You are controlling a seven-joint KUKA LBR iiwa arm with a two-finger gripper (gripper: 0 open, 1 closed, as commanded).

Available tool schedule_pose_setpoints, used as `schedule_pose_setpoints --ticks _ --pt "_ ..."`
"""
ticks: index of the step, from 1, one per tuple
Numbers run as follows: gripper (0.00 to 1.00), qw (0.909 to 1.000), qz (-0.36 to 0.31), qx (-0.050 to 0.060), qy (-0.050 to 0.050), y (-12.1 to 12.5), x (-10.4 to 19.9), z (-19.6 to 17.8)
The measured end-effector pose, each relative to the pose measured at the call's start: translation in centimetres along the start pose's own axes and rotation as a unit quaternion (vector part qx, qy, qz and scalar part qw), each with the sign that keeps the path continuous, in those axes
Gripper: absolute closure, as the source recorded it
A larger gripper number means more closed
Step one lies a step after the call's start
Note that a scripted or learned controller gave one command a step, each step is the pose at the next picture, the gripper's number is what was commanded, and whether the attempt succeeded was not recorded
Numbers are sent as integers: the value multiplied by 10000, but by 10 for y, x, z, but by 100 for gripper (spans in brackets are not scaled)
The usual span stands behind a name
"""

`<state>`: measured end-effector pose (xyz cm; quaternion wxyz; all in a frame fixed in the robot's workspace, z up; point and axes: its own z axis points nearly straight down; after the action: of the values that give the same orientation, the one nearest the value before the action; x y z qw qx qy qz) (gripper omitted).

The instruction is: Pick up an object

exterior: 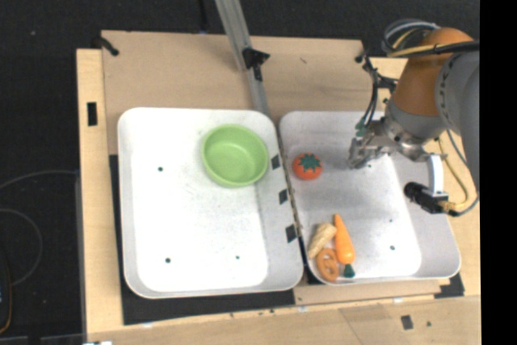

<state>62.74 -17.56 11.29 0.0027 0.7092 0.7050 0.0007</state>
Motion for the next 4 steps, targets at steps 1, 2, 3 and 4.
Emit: schedule_pose_setpoints --ticks 1,2,3,4 --pt "100 10000 -45 -7 10 4 3 -45" --pt "100 10000 -49 -16 8 8 12 -103" --pt "100 10000 -52 -3 9 9 10 -135" --pt "100 10000 -60 22 17 -2 70 -130"
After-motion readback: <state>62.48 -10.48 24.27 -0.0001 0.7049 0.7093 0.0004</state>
